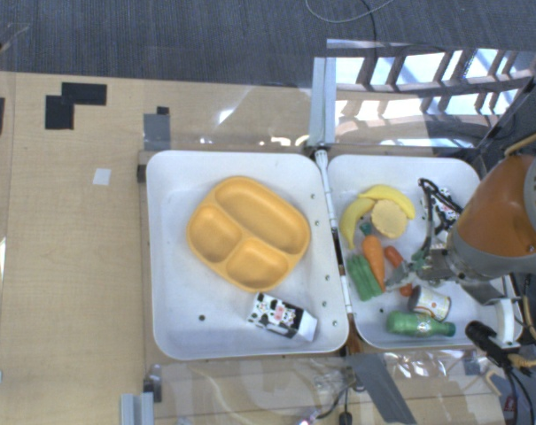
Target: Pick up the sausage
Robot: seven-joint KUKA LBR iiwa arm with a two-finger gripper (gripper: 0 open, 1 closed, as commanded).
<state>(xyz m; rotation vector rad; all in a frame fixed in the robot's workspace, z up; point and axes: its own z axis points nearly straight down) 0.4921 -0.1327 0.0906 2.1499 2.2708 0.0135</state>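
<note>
Nearest the camera: black-and-white cow-print carton (283, 316) at 6 o'clock of the left white bin (174, 264). In the right white bin (467, 339), a green plastic bottle (420, 326) lies along the 6 o'clock edge, with a small white-and-red can (431, 305) just above it.

Gripper (422, 269) sits low over the bin's middle, at 3 o'clock of the small reddish sausage (392, 257). Jaw state: cannot tell, fingertips blurred against clutter.

The sausage lies mid-bin, just beside the orange carrot (375, 257), which lies against the dark green cucumber-like piece (365, 278).

Judgement: approach stage, nothing seen gripped. To do it well, centre over the sausage, set the fingers across its short axis, and descend clear of the carrot. Crowding is the main risk.

Farther: yellow banana (361, 209) and pale round slice (390, 220) at 12 o'clock. The yellow three-section plate (248, 231) fills the left bin's centre.
</note>
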